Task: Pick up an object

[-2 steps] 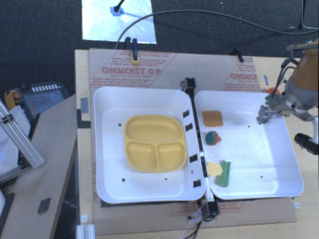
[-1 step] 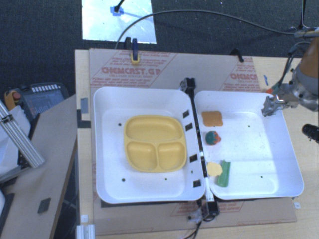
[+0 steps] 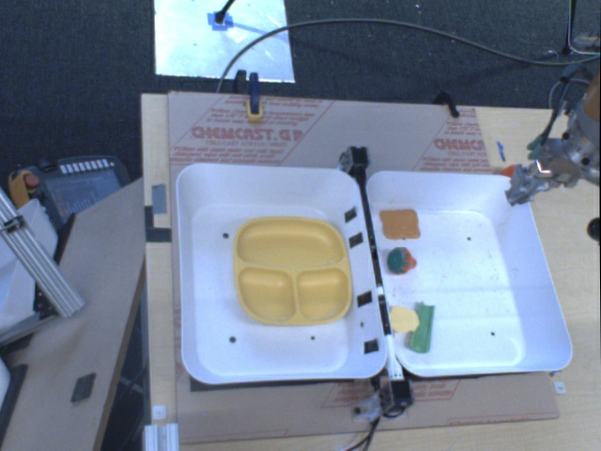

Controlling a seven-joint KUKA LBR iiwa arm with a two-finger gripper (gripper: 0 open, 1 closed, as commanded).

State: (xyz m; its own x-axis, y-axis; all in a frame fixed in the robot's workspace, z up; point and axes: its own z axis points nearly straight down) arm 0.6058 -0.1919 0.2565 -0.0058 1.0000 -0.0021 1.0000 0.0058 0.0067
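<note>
In the right bin (image 3: pixel 488 280) several small objects lie along its left side: a flat orange-brown piece (image 3: pixel 399 223), a round red and green piece (image 3: pixel 402 259), a pale yellow piece (image 3: pixel 404 319) and a green strip (image 3: pixel 423 328). My gripper (image 3: pixel 522 190) hangs at the far right, over the top right corner of the right bin, well away from all of them. Nothing shows between its fingers.
The left bin (image 3: pixel 202 252) holds a yellow divided plate (image 3: pixel 289 270). A black divider with clips (image 3: pixel 368 261) runs between the two bins. Cardboard lies under both bins. A grey table and a control pendant (image 3: pixel 80 181) stand at the left.
</note>
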